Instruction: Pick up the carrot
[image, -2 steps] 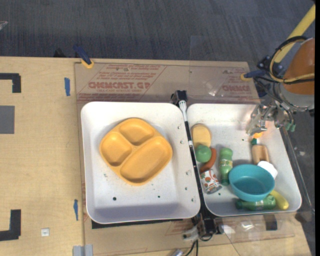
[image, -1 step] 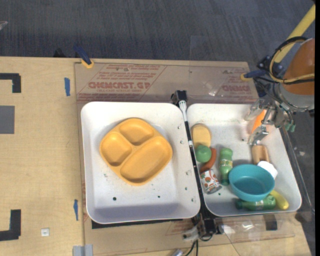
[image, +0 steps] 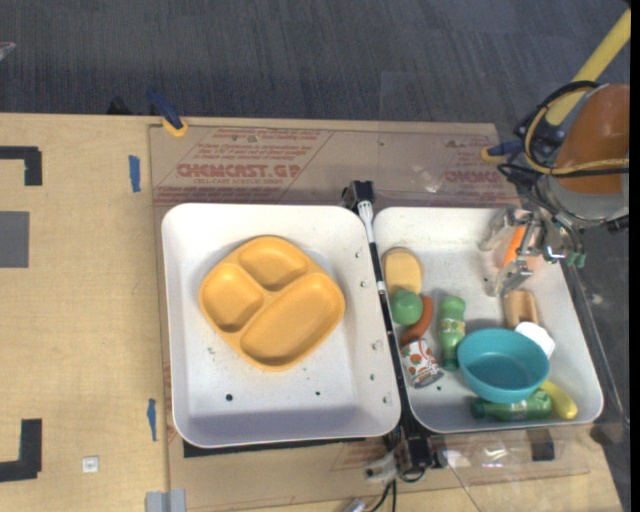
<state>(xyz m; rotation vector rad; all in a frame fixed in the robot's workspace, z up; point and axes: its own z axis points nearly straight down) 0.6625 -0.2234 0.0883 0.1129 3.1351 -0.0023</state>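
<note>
The carrot (image: 515, 250) is a small orange stick seen at the back right of the right bin (image: 450, 235). It sits between the metal fingers of my gripper (image: 520, 248), which hangs over that corner, below the orange wrist band. The fingers look closed on the carrot, whose lower tip pokes out toward the bin floor. I cannot tell whether the carrot is lifted off the floor or still touching it.
The right bin also holds a teal bowl (image: 503, 365), a tan cylinder (image: 520, 305), a bread-like piece (image: 403, 270), green items (image: 406, 305), a small can (image: 422, 362) and a yellow item (image: 563, 403). The left bin (image: 190, 380) holds a yellow divided plate (image: 272, 300).
</note>
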